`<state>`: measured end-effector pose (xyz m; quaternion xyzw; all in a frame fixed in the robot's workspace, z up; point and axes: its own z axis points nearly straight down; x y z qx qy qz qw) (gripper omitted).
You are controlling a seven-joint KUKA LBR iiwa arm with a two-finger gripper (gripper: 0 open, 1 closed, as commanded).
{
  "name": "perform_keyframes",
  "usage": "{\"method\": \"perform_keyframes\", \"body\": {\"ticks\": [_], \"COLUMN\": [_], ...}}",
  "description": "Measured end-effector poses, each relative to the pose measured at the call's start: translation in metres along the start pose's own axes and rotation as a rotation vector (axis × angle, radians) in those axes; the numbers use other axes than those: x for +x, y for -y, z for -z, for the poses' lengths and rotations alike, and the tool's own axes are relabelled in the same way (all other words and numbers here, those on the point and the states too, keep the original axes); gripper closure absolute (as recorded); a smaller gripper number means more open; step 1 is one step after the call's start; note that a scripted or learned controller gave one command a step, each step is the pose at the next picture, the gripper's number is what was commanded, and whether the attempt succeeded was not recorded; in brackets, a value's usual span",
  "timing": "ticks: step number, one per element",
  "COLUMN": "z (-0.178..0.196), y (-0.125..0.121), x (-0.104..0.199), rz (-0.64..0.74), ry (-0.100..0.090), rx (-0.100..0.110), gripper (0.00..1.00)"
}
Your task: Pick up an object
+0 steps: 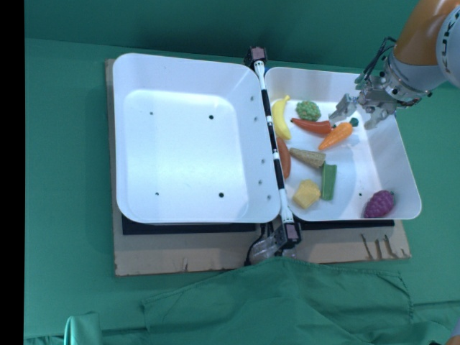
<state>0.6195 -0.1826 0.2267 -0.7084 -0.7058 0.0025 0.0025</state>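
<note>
The pincer (357, 112) is hanging with its fingers spread wide, holding nothing, over the far part of the right bin (392, 160). An orange toy carrot (336, 136) is lying just under it, slanting, with a red chili pepper (312, 126) touching its near-left side. To grab well, I think the pincer should be dropping straight down, one finger on each long side of the carrot, not pinching the pepper too.

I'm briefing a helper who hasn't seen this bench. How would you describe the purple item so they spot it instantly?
Start at the right bin, the one holding the toy food. Go to its corner nearest the camera on the arm's side, where the grape bunch lies alone. It is the only purple, bumpy thing there; the yellow block and green stick lie apart from it, toward the divider.
</note>
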Motion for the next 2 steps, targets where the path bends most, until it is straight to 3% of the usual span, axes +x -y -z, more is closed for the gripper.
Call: {"method": "perform_keyframes", "body": {"ticks": [1,2], "z": [0.0189,0.0185], "y": [-0.0025,-0.0024], "x": [-0.0023,-0.0022], "rz": [-0.004,-0.004], "ry": [0.005,0.005], "rx": [-0.016,-0.015], "gripper": [1.00,0.00]}}
